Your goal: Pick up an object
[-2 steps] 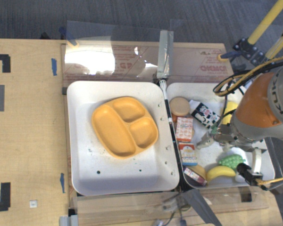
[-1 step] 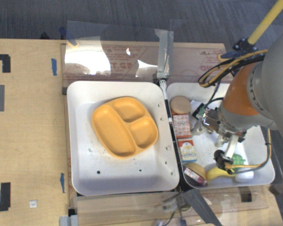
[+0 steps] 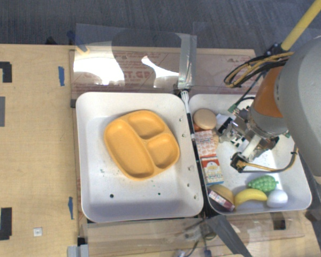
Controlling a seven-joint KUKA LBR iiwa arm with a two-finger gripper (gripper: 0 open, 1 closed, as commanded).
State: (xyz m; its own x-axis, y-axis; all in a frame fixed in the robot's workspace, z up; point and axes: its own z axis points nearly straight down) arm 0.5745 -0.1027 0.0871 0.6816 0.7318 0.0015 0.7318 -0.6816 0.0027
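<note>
My gripper (image 3: 230, 144) hangs over the middle of the right bin (image 3: 302, 189), open, with nothing between its fingers. Just to its left lie a tan bun (image 3: 205, 118) and two small red-and-white cartons (image 3: 208, 155) along the bin's left wall. At the front of the bin sit a round brown-and-red item (image 3: 222, 195), a yellow banana (image 3: 250, 196), a green bunch of grapes (image 3: 264, 183) and a white egg (image 3: 278, 198). The arm hides the right part of the bin.
The left bin (image 3: 91, 159) holds a yellow divided plate (image 3: 142, 143). A clear plastic sheet (image 3: 134, 63) stands behind the bins. Cables (image 3: 251, 68) loop above the wrist. A wooden bench top (image 3: 29, 143) extends to the left.
</note>
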